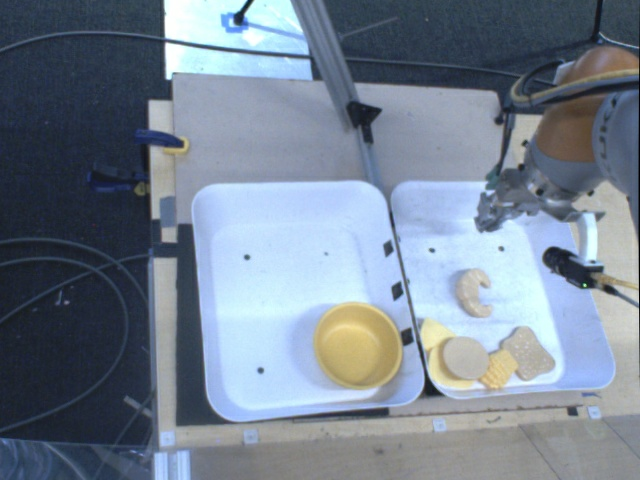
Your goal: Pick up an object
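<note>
Gripper [492, 218] is seen above the right bin [440, 203]; its finger state cannot be told. Croissant [474, 292] is found just below it.

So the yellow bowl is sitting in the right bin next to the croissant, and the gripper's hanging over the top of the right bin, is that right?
Not quite. The yellow bowl sits in the left bin, near its lower right corner, as the camera view shows. The croissant lies in the right bin, and the gripper does hang over that bin's upper part.
</note>
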Tool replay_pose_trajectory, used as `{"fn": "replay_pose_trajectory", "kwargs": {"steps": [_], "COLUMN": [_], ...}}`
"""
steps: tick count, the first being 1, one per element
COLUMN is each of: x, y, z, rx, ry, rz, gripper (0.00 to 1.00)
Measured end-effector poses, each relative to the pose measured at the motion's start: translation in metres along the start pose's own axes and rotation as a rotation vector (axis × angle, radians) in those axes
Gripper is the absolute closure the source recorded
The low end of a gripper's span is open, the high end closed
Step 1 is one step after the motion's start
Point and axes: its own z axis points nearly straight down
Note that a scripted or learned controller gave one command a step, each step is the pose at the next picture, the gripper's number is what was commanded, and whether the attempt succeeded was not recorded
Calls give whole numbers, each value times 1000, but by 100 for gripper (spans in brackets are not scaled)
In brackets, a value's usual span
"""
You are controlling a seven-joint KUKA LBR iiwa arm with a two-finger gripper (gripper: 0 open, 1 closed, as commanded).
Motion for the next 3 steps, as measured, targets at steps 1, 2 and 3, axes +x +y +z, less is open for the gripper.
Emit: {"fn": "replay_pose_trajectory", "kwargs": {"steps": [1,2,3], "x": [3,3,56], "y": [6,7,4], "z": [-65,-68,-60], "rx": [-2,4,7], "ry": [-1,0,3], "rz": [-1,0,-3], "gripper": [100,100,100]}}
